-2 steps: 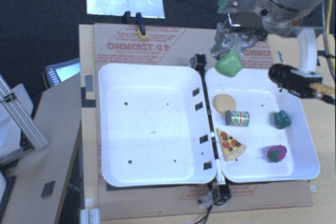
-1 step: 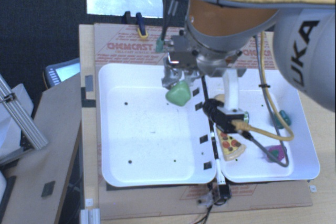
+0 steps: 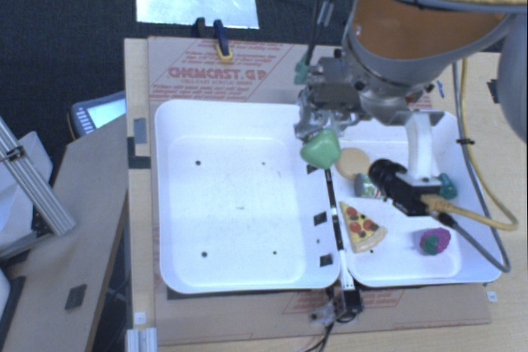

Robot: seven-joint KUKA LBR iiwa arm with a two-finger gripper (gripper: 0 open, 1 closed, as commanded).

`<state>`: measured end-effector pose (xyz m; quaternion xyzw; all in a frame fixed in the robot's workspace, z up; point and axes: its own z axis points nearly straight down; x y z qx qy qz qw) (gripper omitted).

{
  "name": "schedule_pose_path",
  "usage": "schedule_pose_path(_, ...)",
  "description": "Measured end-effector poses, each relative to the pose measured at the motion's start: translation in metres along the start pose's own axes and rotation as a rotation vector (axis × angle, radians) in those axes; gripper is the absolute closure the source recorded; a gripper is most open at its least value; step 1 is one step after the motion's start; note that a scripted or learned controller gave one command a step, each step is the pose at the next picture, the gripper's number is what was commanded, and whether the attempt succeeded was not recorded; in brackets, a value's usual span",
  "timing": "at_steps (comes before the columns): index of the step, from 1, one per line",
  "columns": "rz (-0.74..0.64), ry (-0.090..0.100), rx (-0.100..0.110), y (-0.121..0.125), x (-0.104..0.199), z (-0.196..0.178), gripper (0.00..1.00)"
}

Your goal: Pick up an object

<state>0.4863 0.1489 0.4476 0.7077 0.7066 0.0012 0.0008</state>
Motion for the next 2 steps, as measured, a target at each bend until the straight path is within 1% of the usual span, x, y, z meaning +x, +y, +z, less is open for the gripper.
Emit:
schedule_pose_path(1,-0.008,0.001,-0.001,0.001,0.003,-0.010,1.00)
schedule_pose_path(2,-0.006,0.000,-0.001,0.025,0.019,-0.024,1.00)
